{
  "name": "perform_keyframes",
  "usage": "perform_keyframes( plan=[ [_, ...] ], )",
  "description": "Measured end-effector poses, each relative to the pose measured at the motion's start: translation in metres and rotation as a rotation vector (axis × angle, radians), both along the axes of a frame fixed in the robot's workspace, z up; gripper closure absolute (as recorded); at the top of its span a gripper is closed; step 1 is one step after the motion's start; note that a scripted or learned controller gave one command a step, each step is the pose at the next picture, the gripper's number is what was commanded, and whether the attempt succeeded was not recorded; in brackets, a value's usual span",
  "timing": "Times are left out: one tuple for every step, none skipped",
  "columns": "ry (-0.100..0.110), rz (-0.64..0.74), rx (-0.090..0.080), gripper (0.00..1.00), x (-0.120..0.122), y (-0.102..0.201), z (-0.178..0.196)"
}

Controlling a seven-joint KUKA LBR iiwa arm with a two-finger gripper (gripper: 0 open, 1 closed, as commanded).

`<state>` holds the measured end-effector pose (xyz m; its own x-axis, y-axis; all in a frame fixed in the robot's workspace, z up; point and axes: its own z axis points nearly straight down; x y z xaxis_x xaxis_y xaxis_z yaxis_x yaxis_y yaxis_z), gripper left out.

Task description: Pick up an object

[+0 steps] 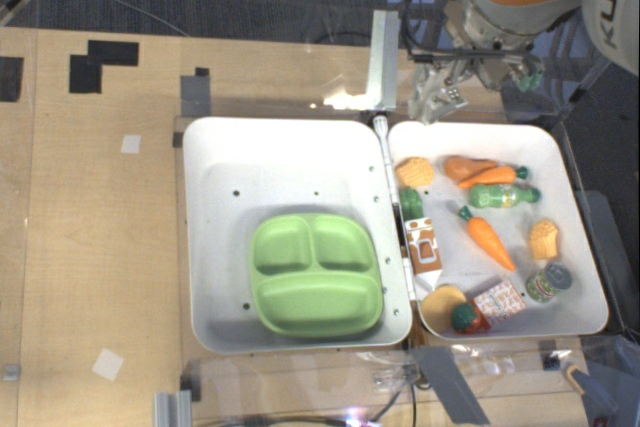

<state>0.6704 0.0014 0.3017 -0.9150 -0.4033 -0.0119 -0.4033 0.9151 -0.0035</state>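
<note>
Nearest the camera, along the front edge of the right bin [590,315], lie a small box [498,299], a can [547,283] and a yellow bowl [444,300] holding a strawberry-like toy [465,318]. Mid-bin, the toy carrot [489,242] lies apart from its neighbours, probably the easiest pick: descend straight, fingers across its width. The left bin [215,165] holds a green divided plate [316,273]. Farthest, the gripper [447,95] hovers above the right bin's far-left corner, carrying nothing; its opening I cannot tell.
</note>
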Motion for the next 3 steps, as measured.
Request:
perform_keyframes(
  plan=[
    [-0.001, -0.037, 0.001, 1.0, 0.0, -0.02, 0.01],
    [0.002, -0.244, 0.002, 1.0, -0.125, -0.01, 0.001],
    [0.004, -0.095, 0.0, 1.0, -0.078, -0.037, -0.03]
  ],
)
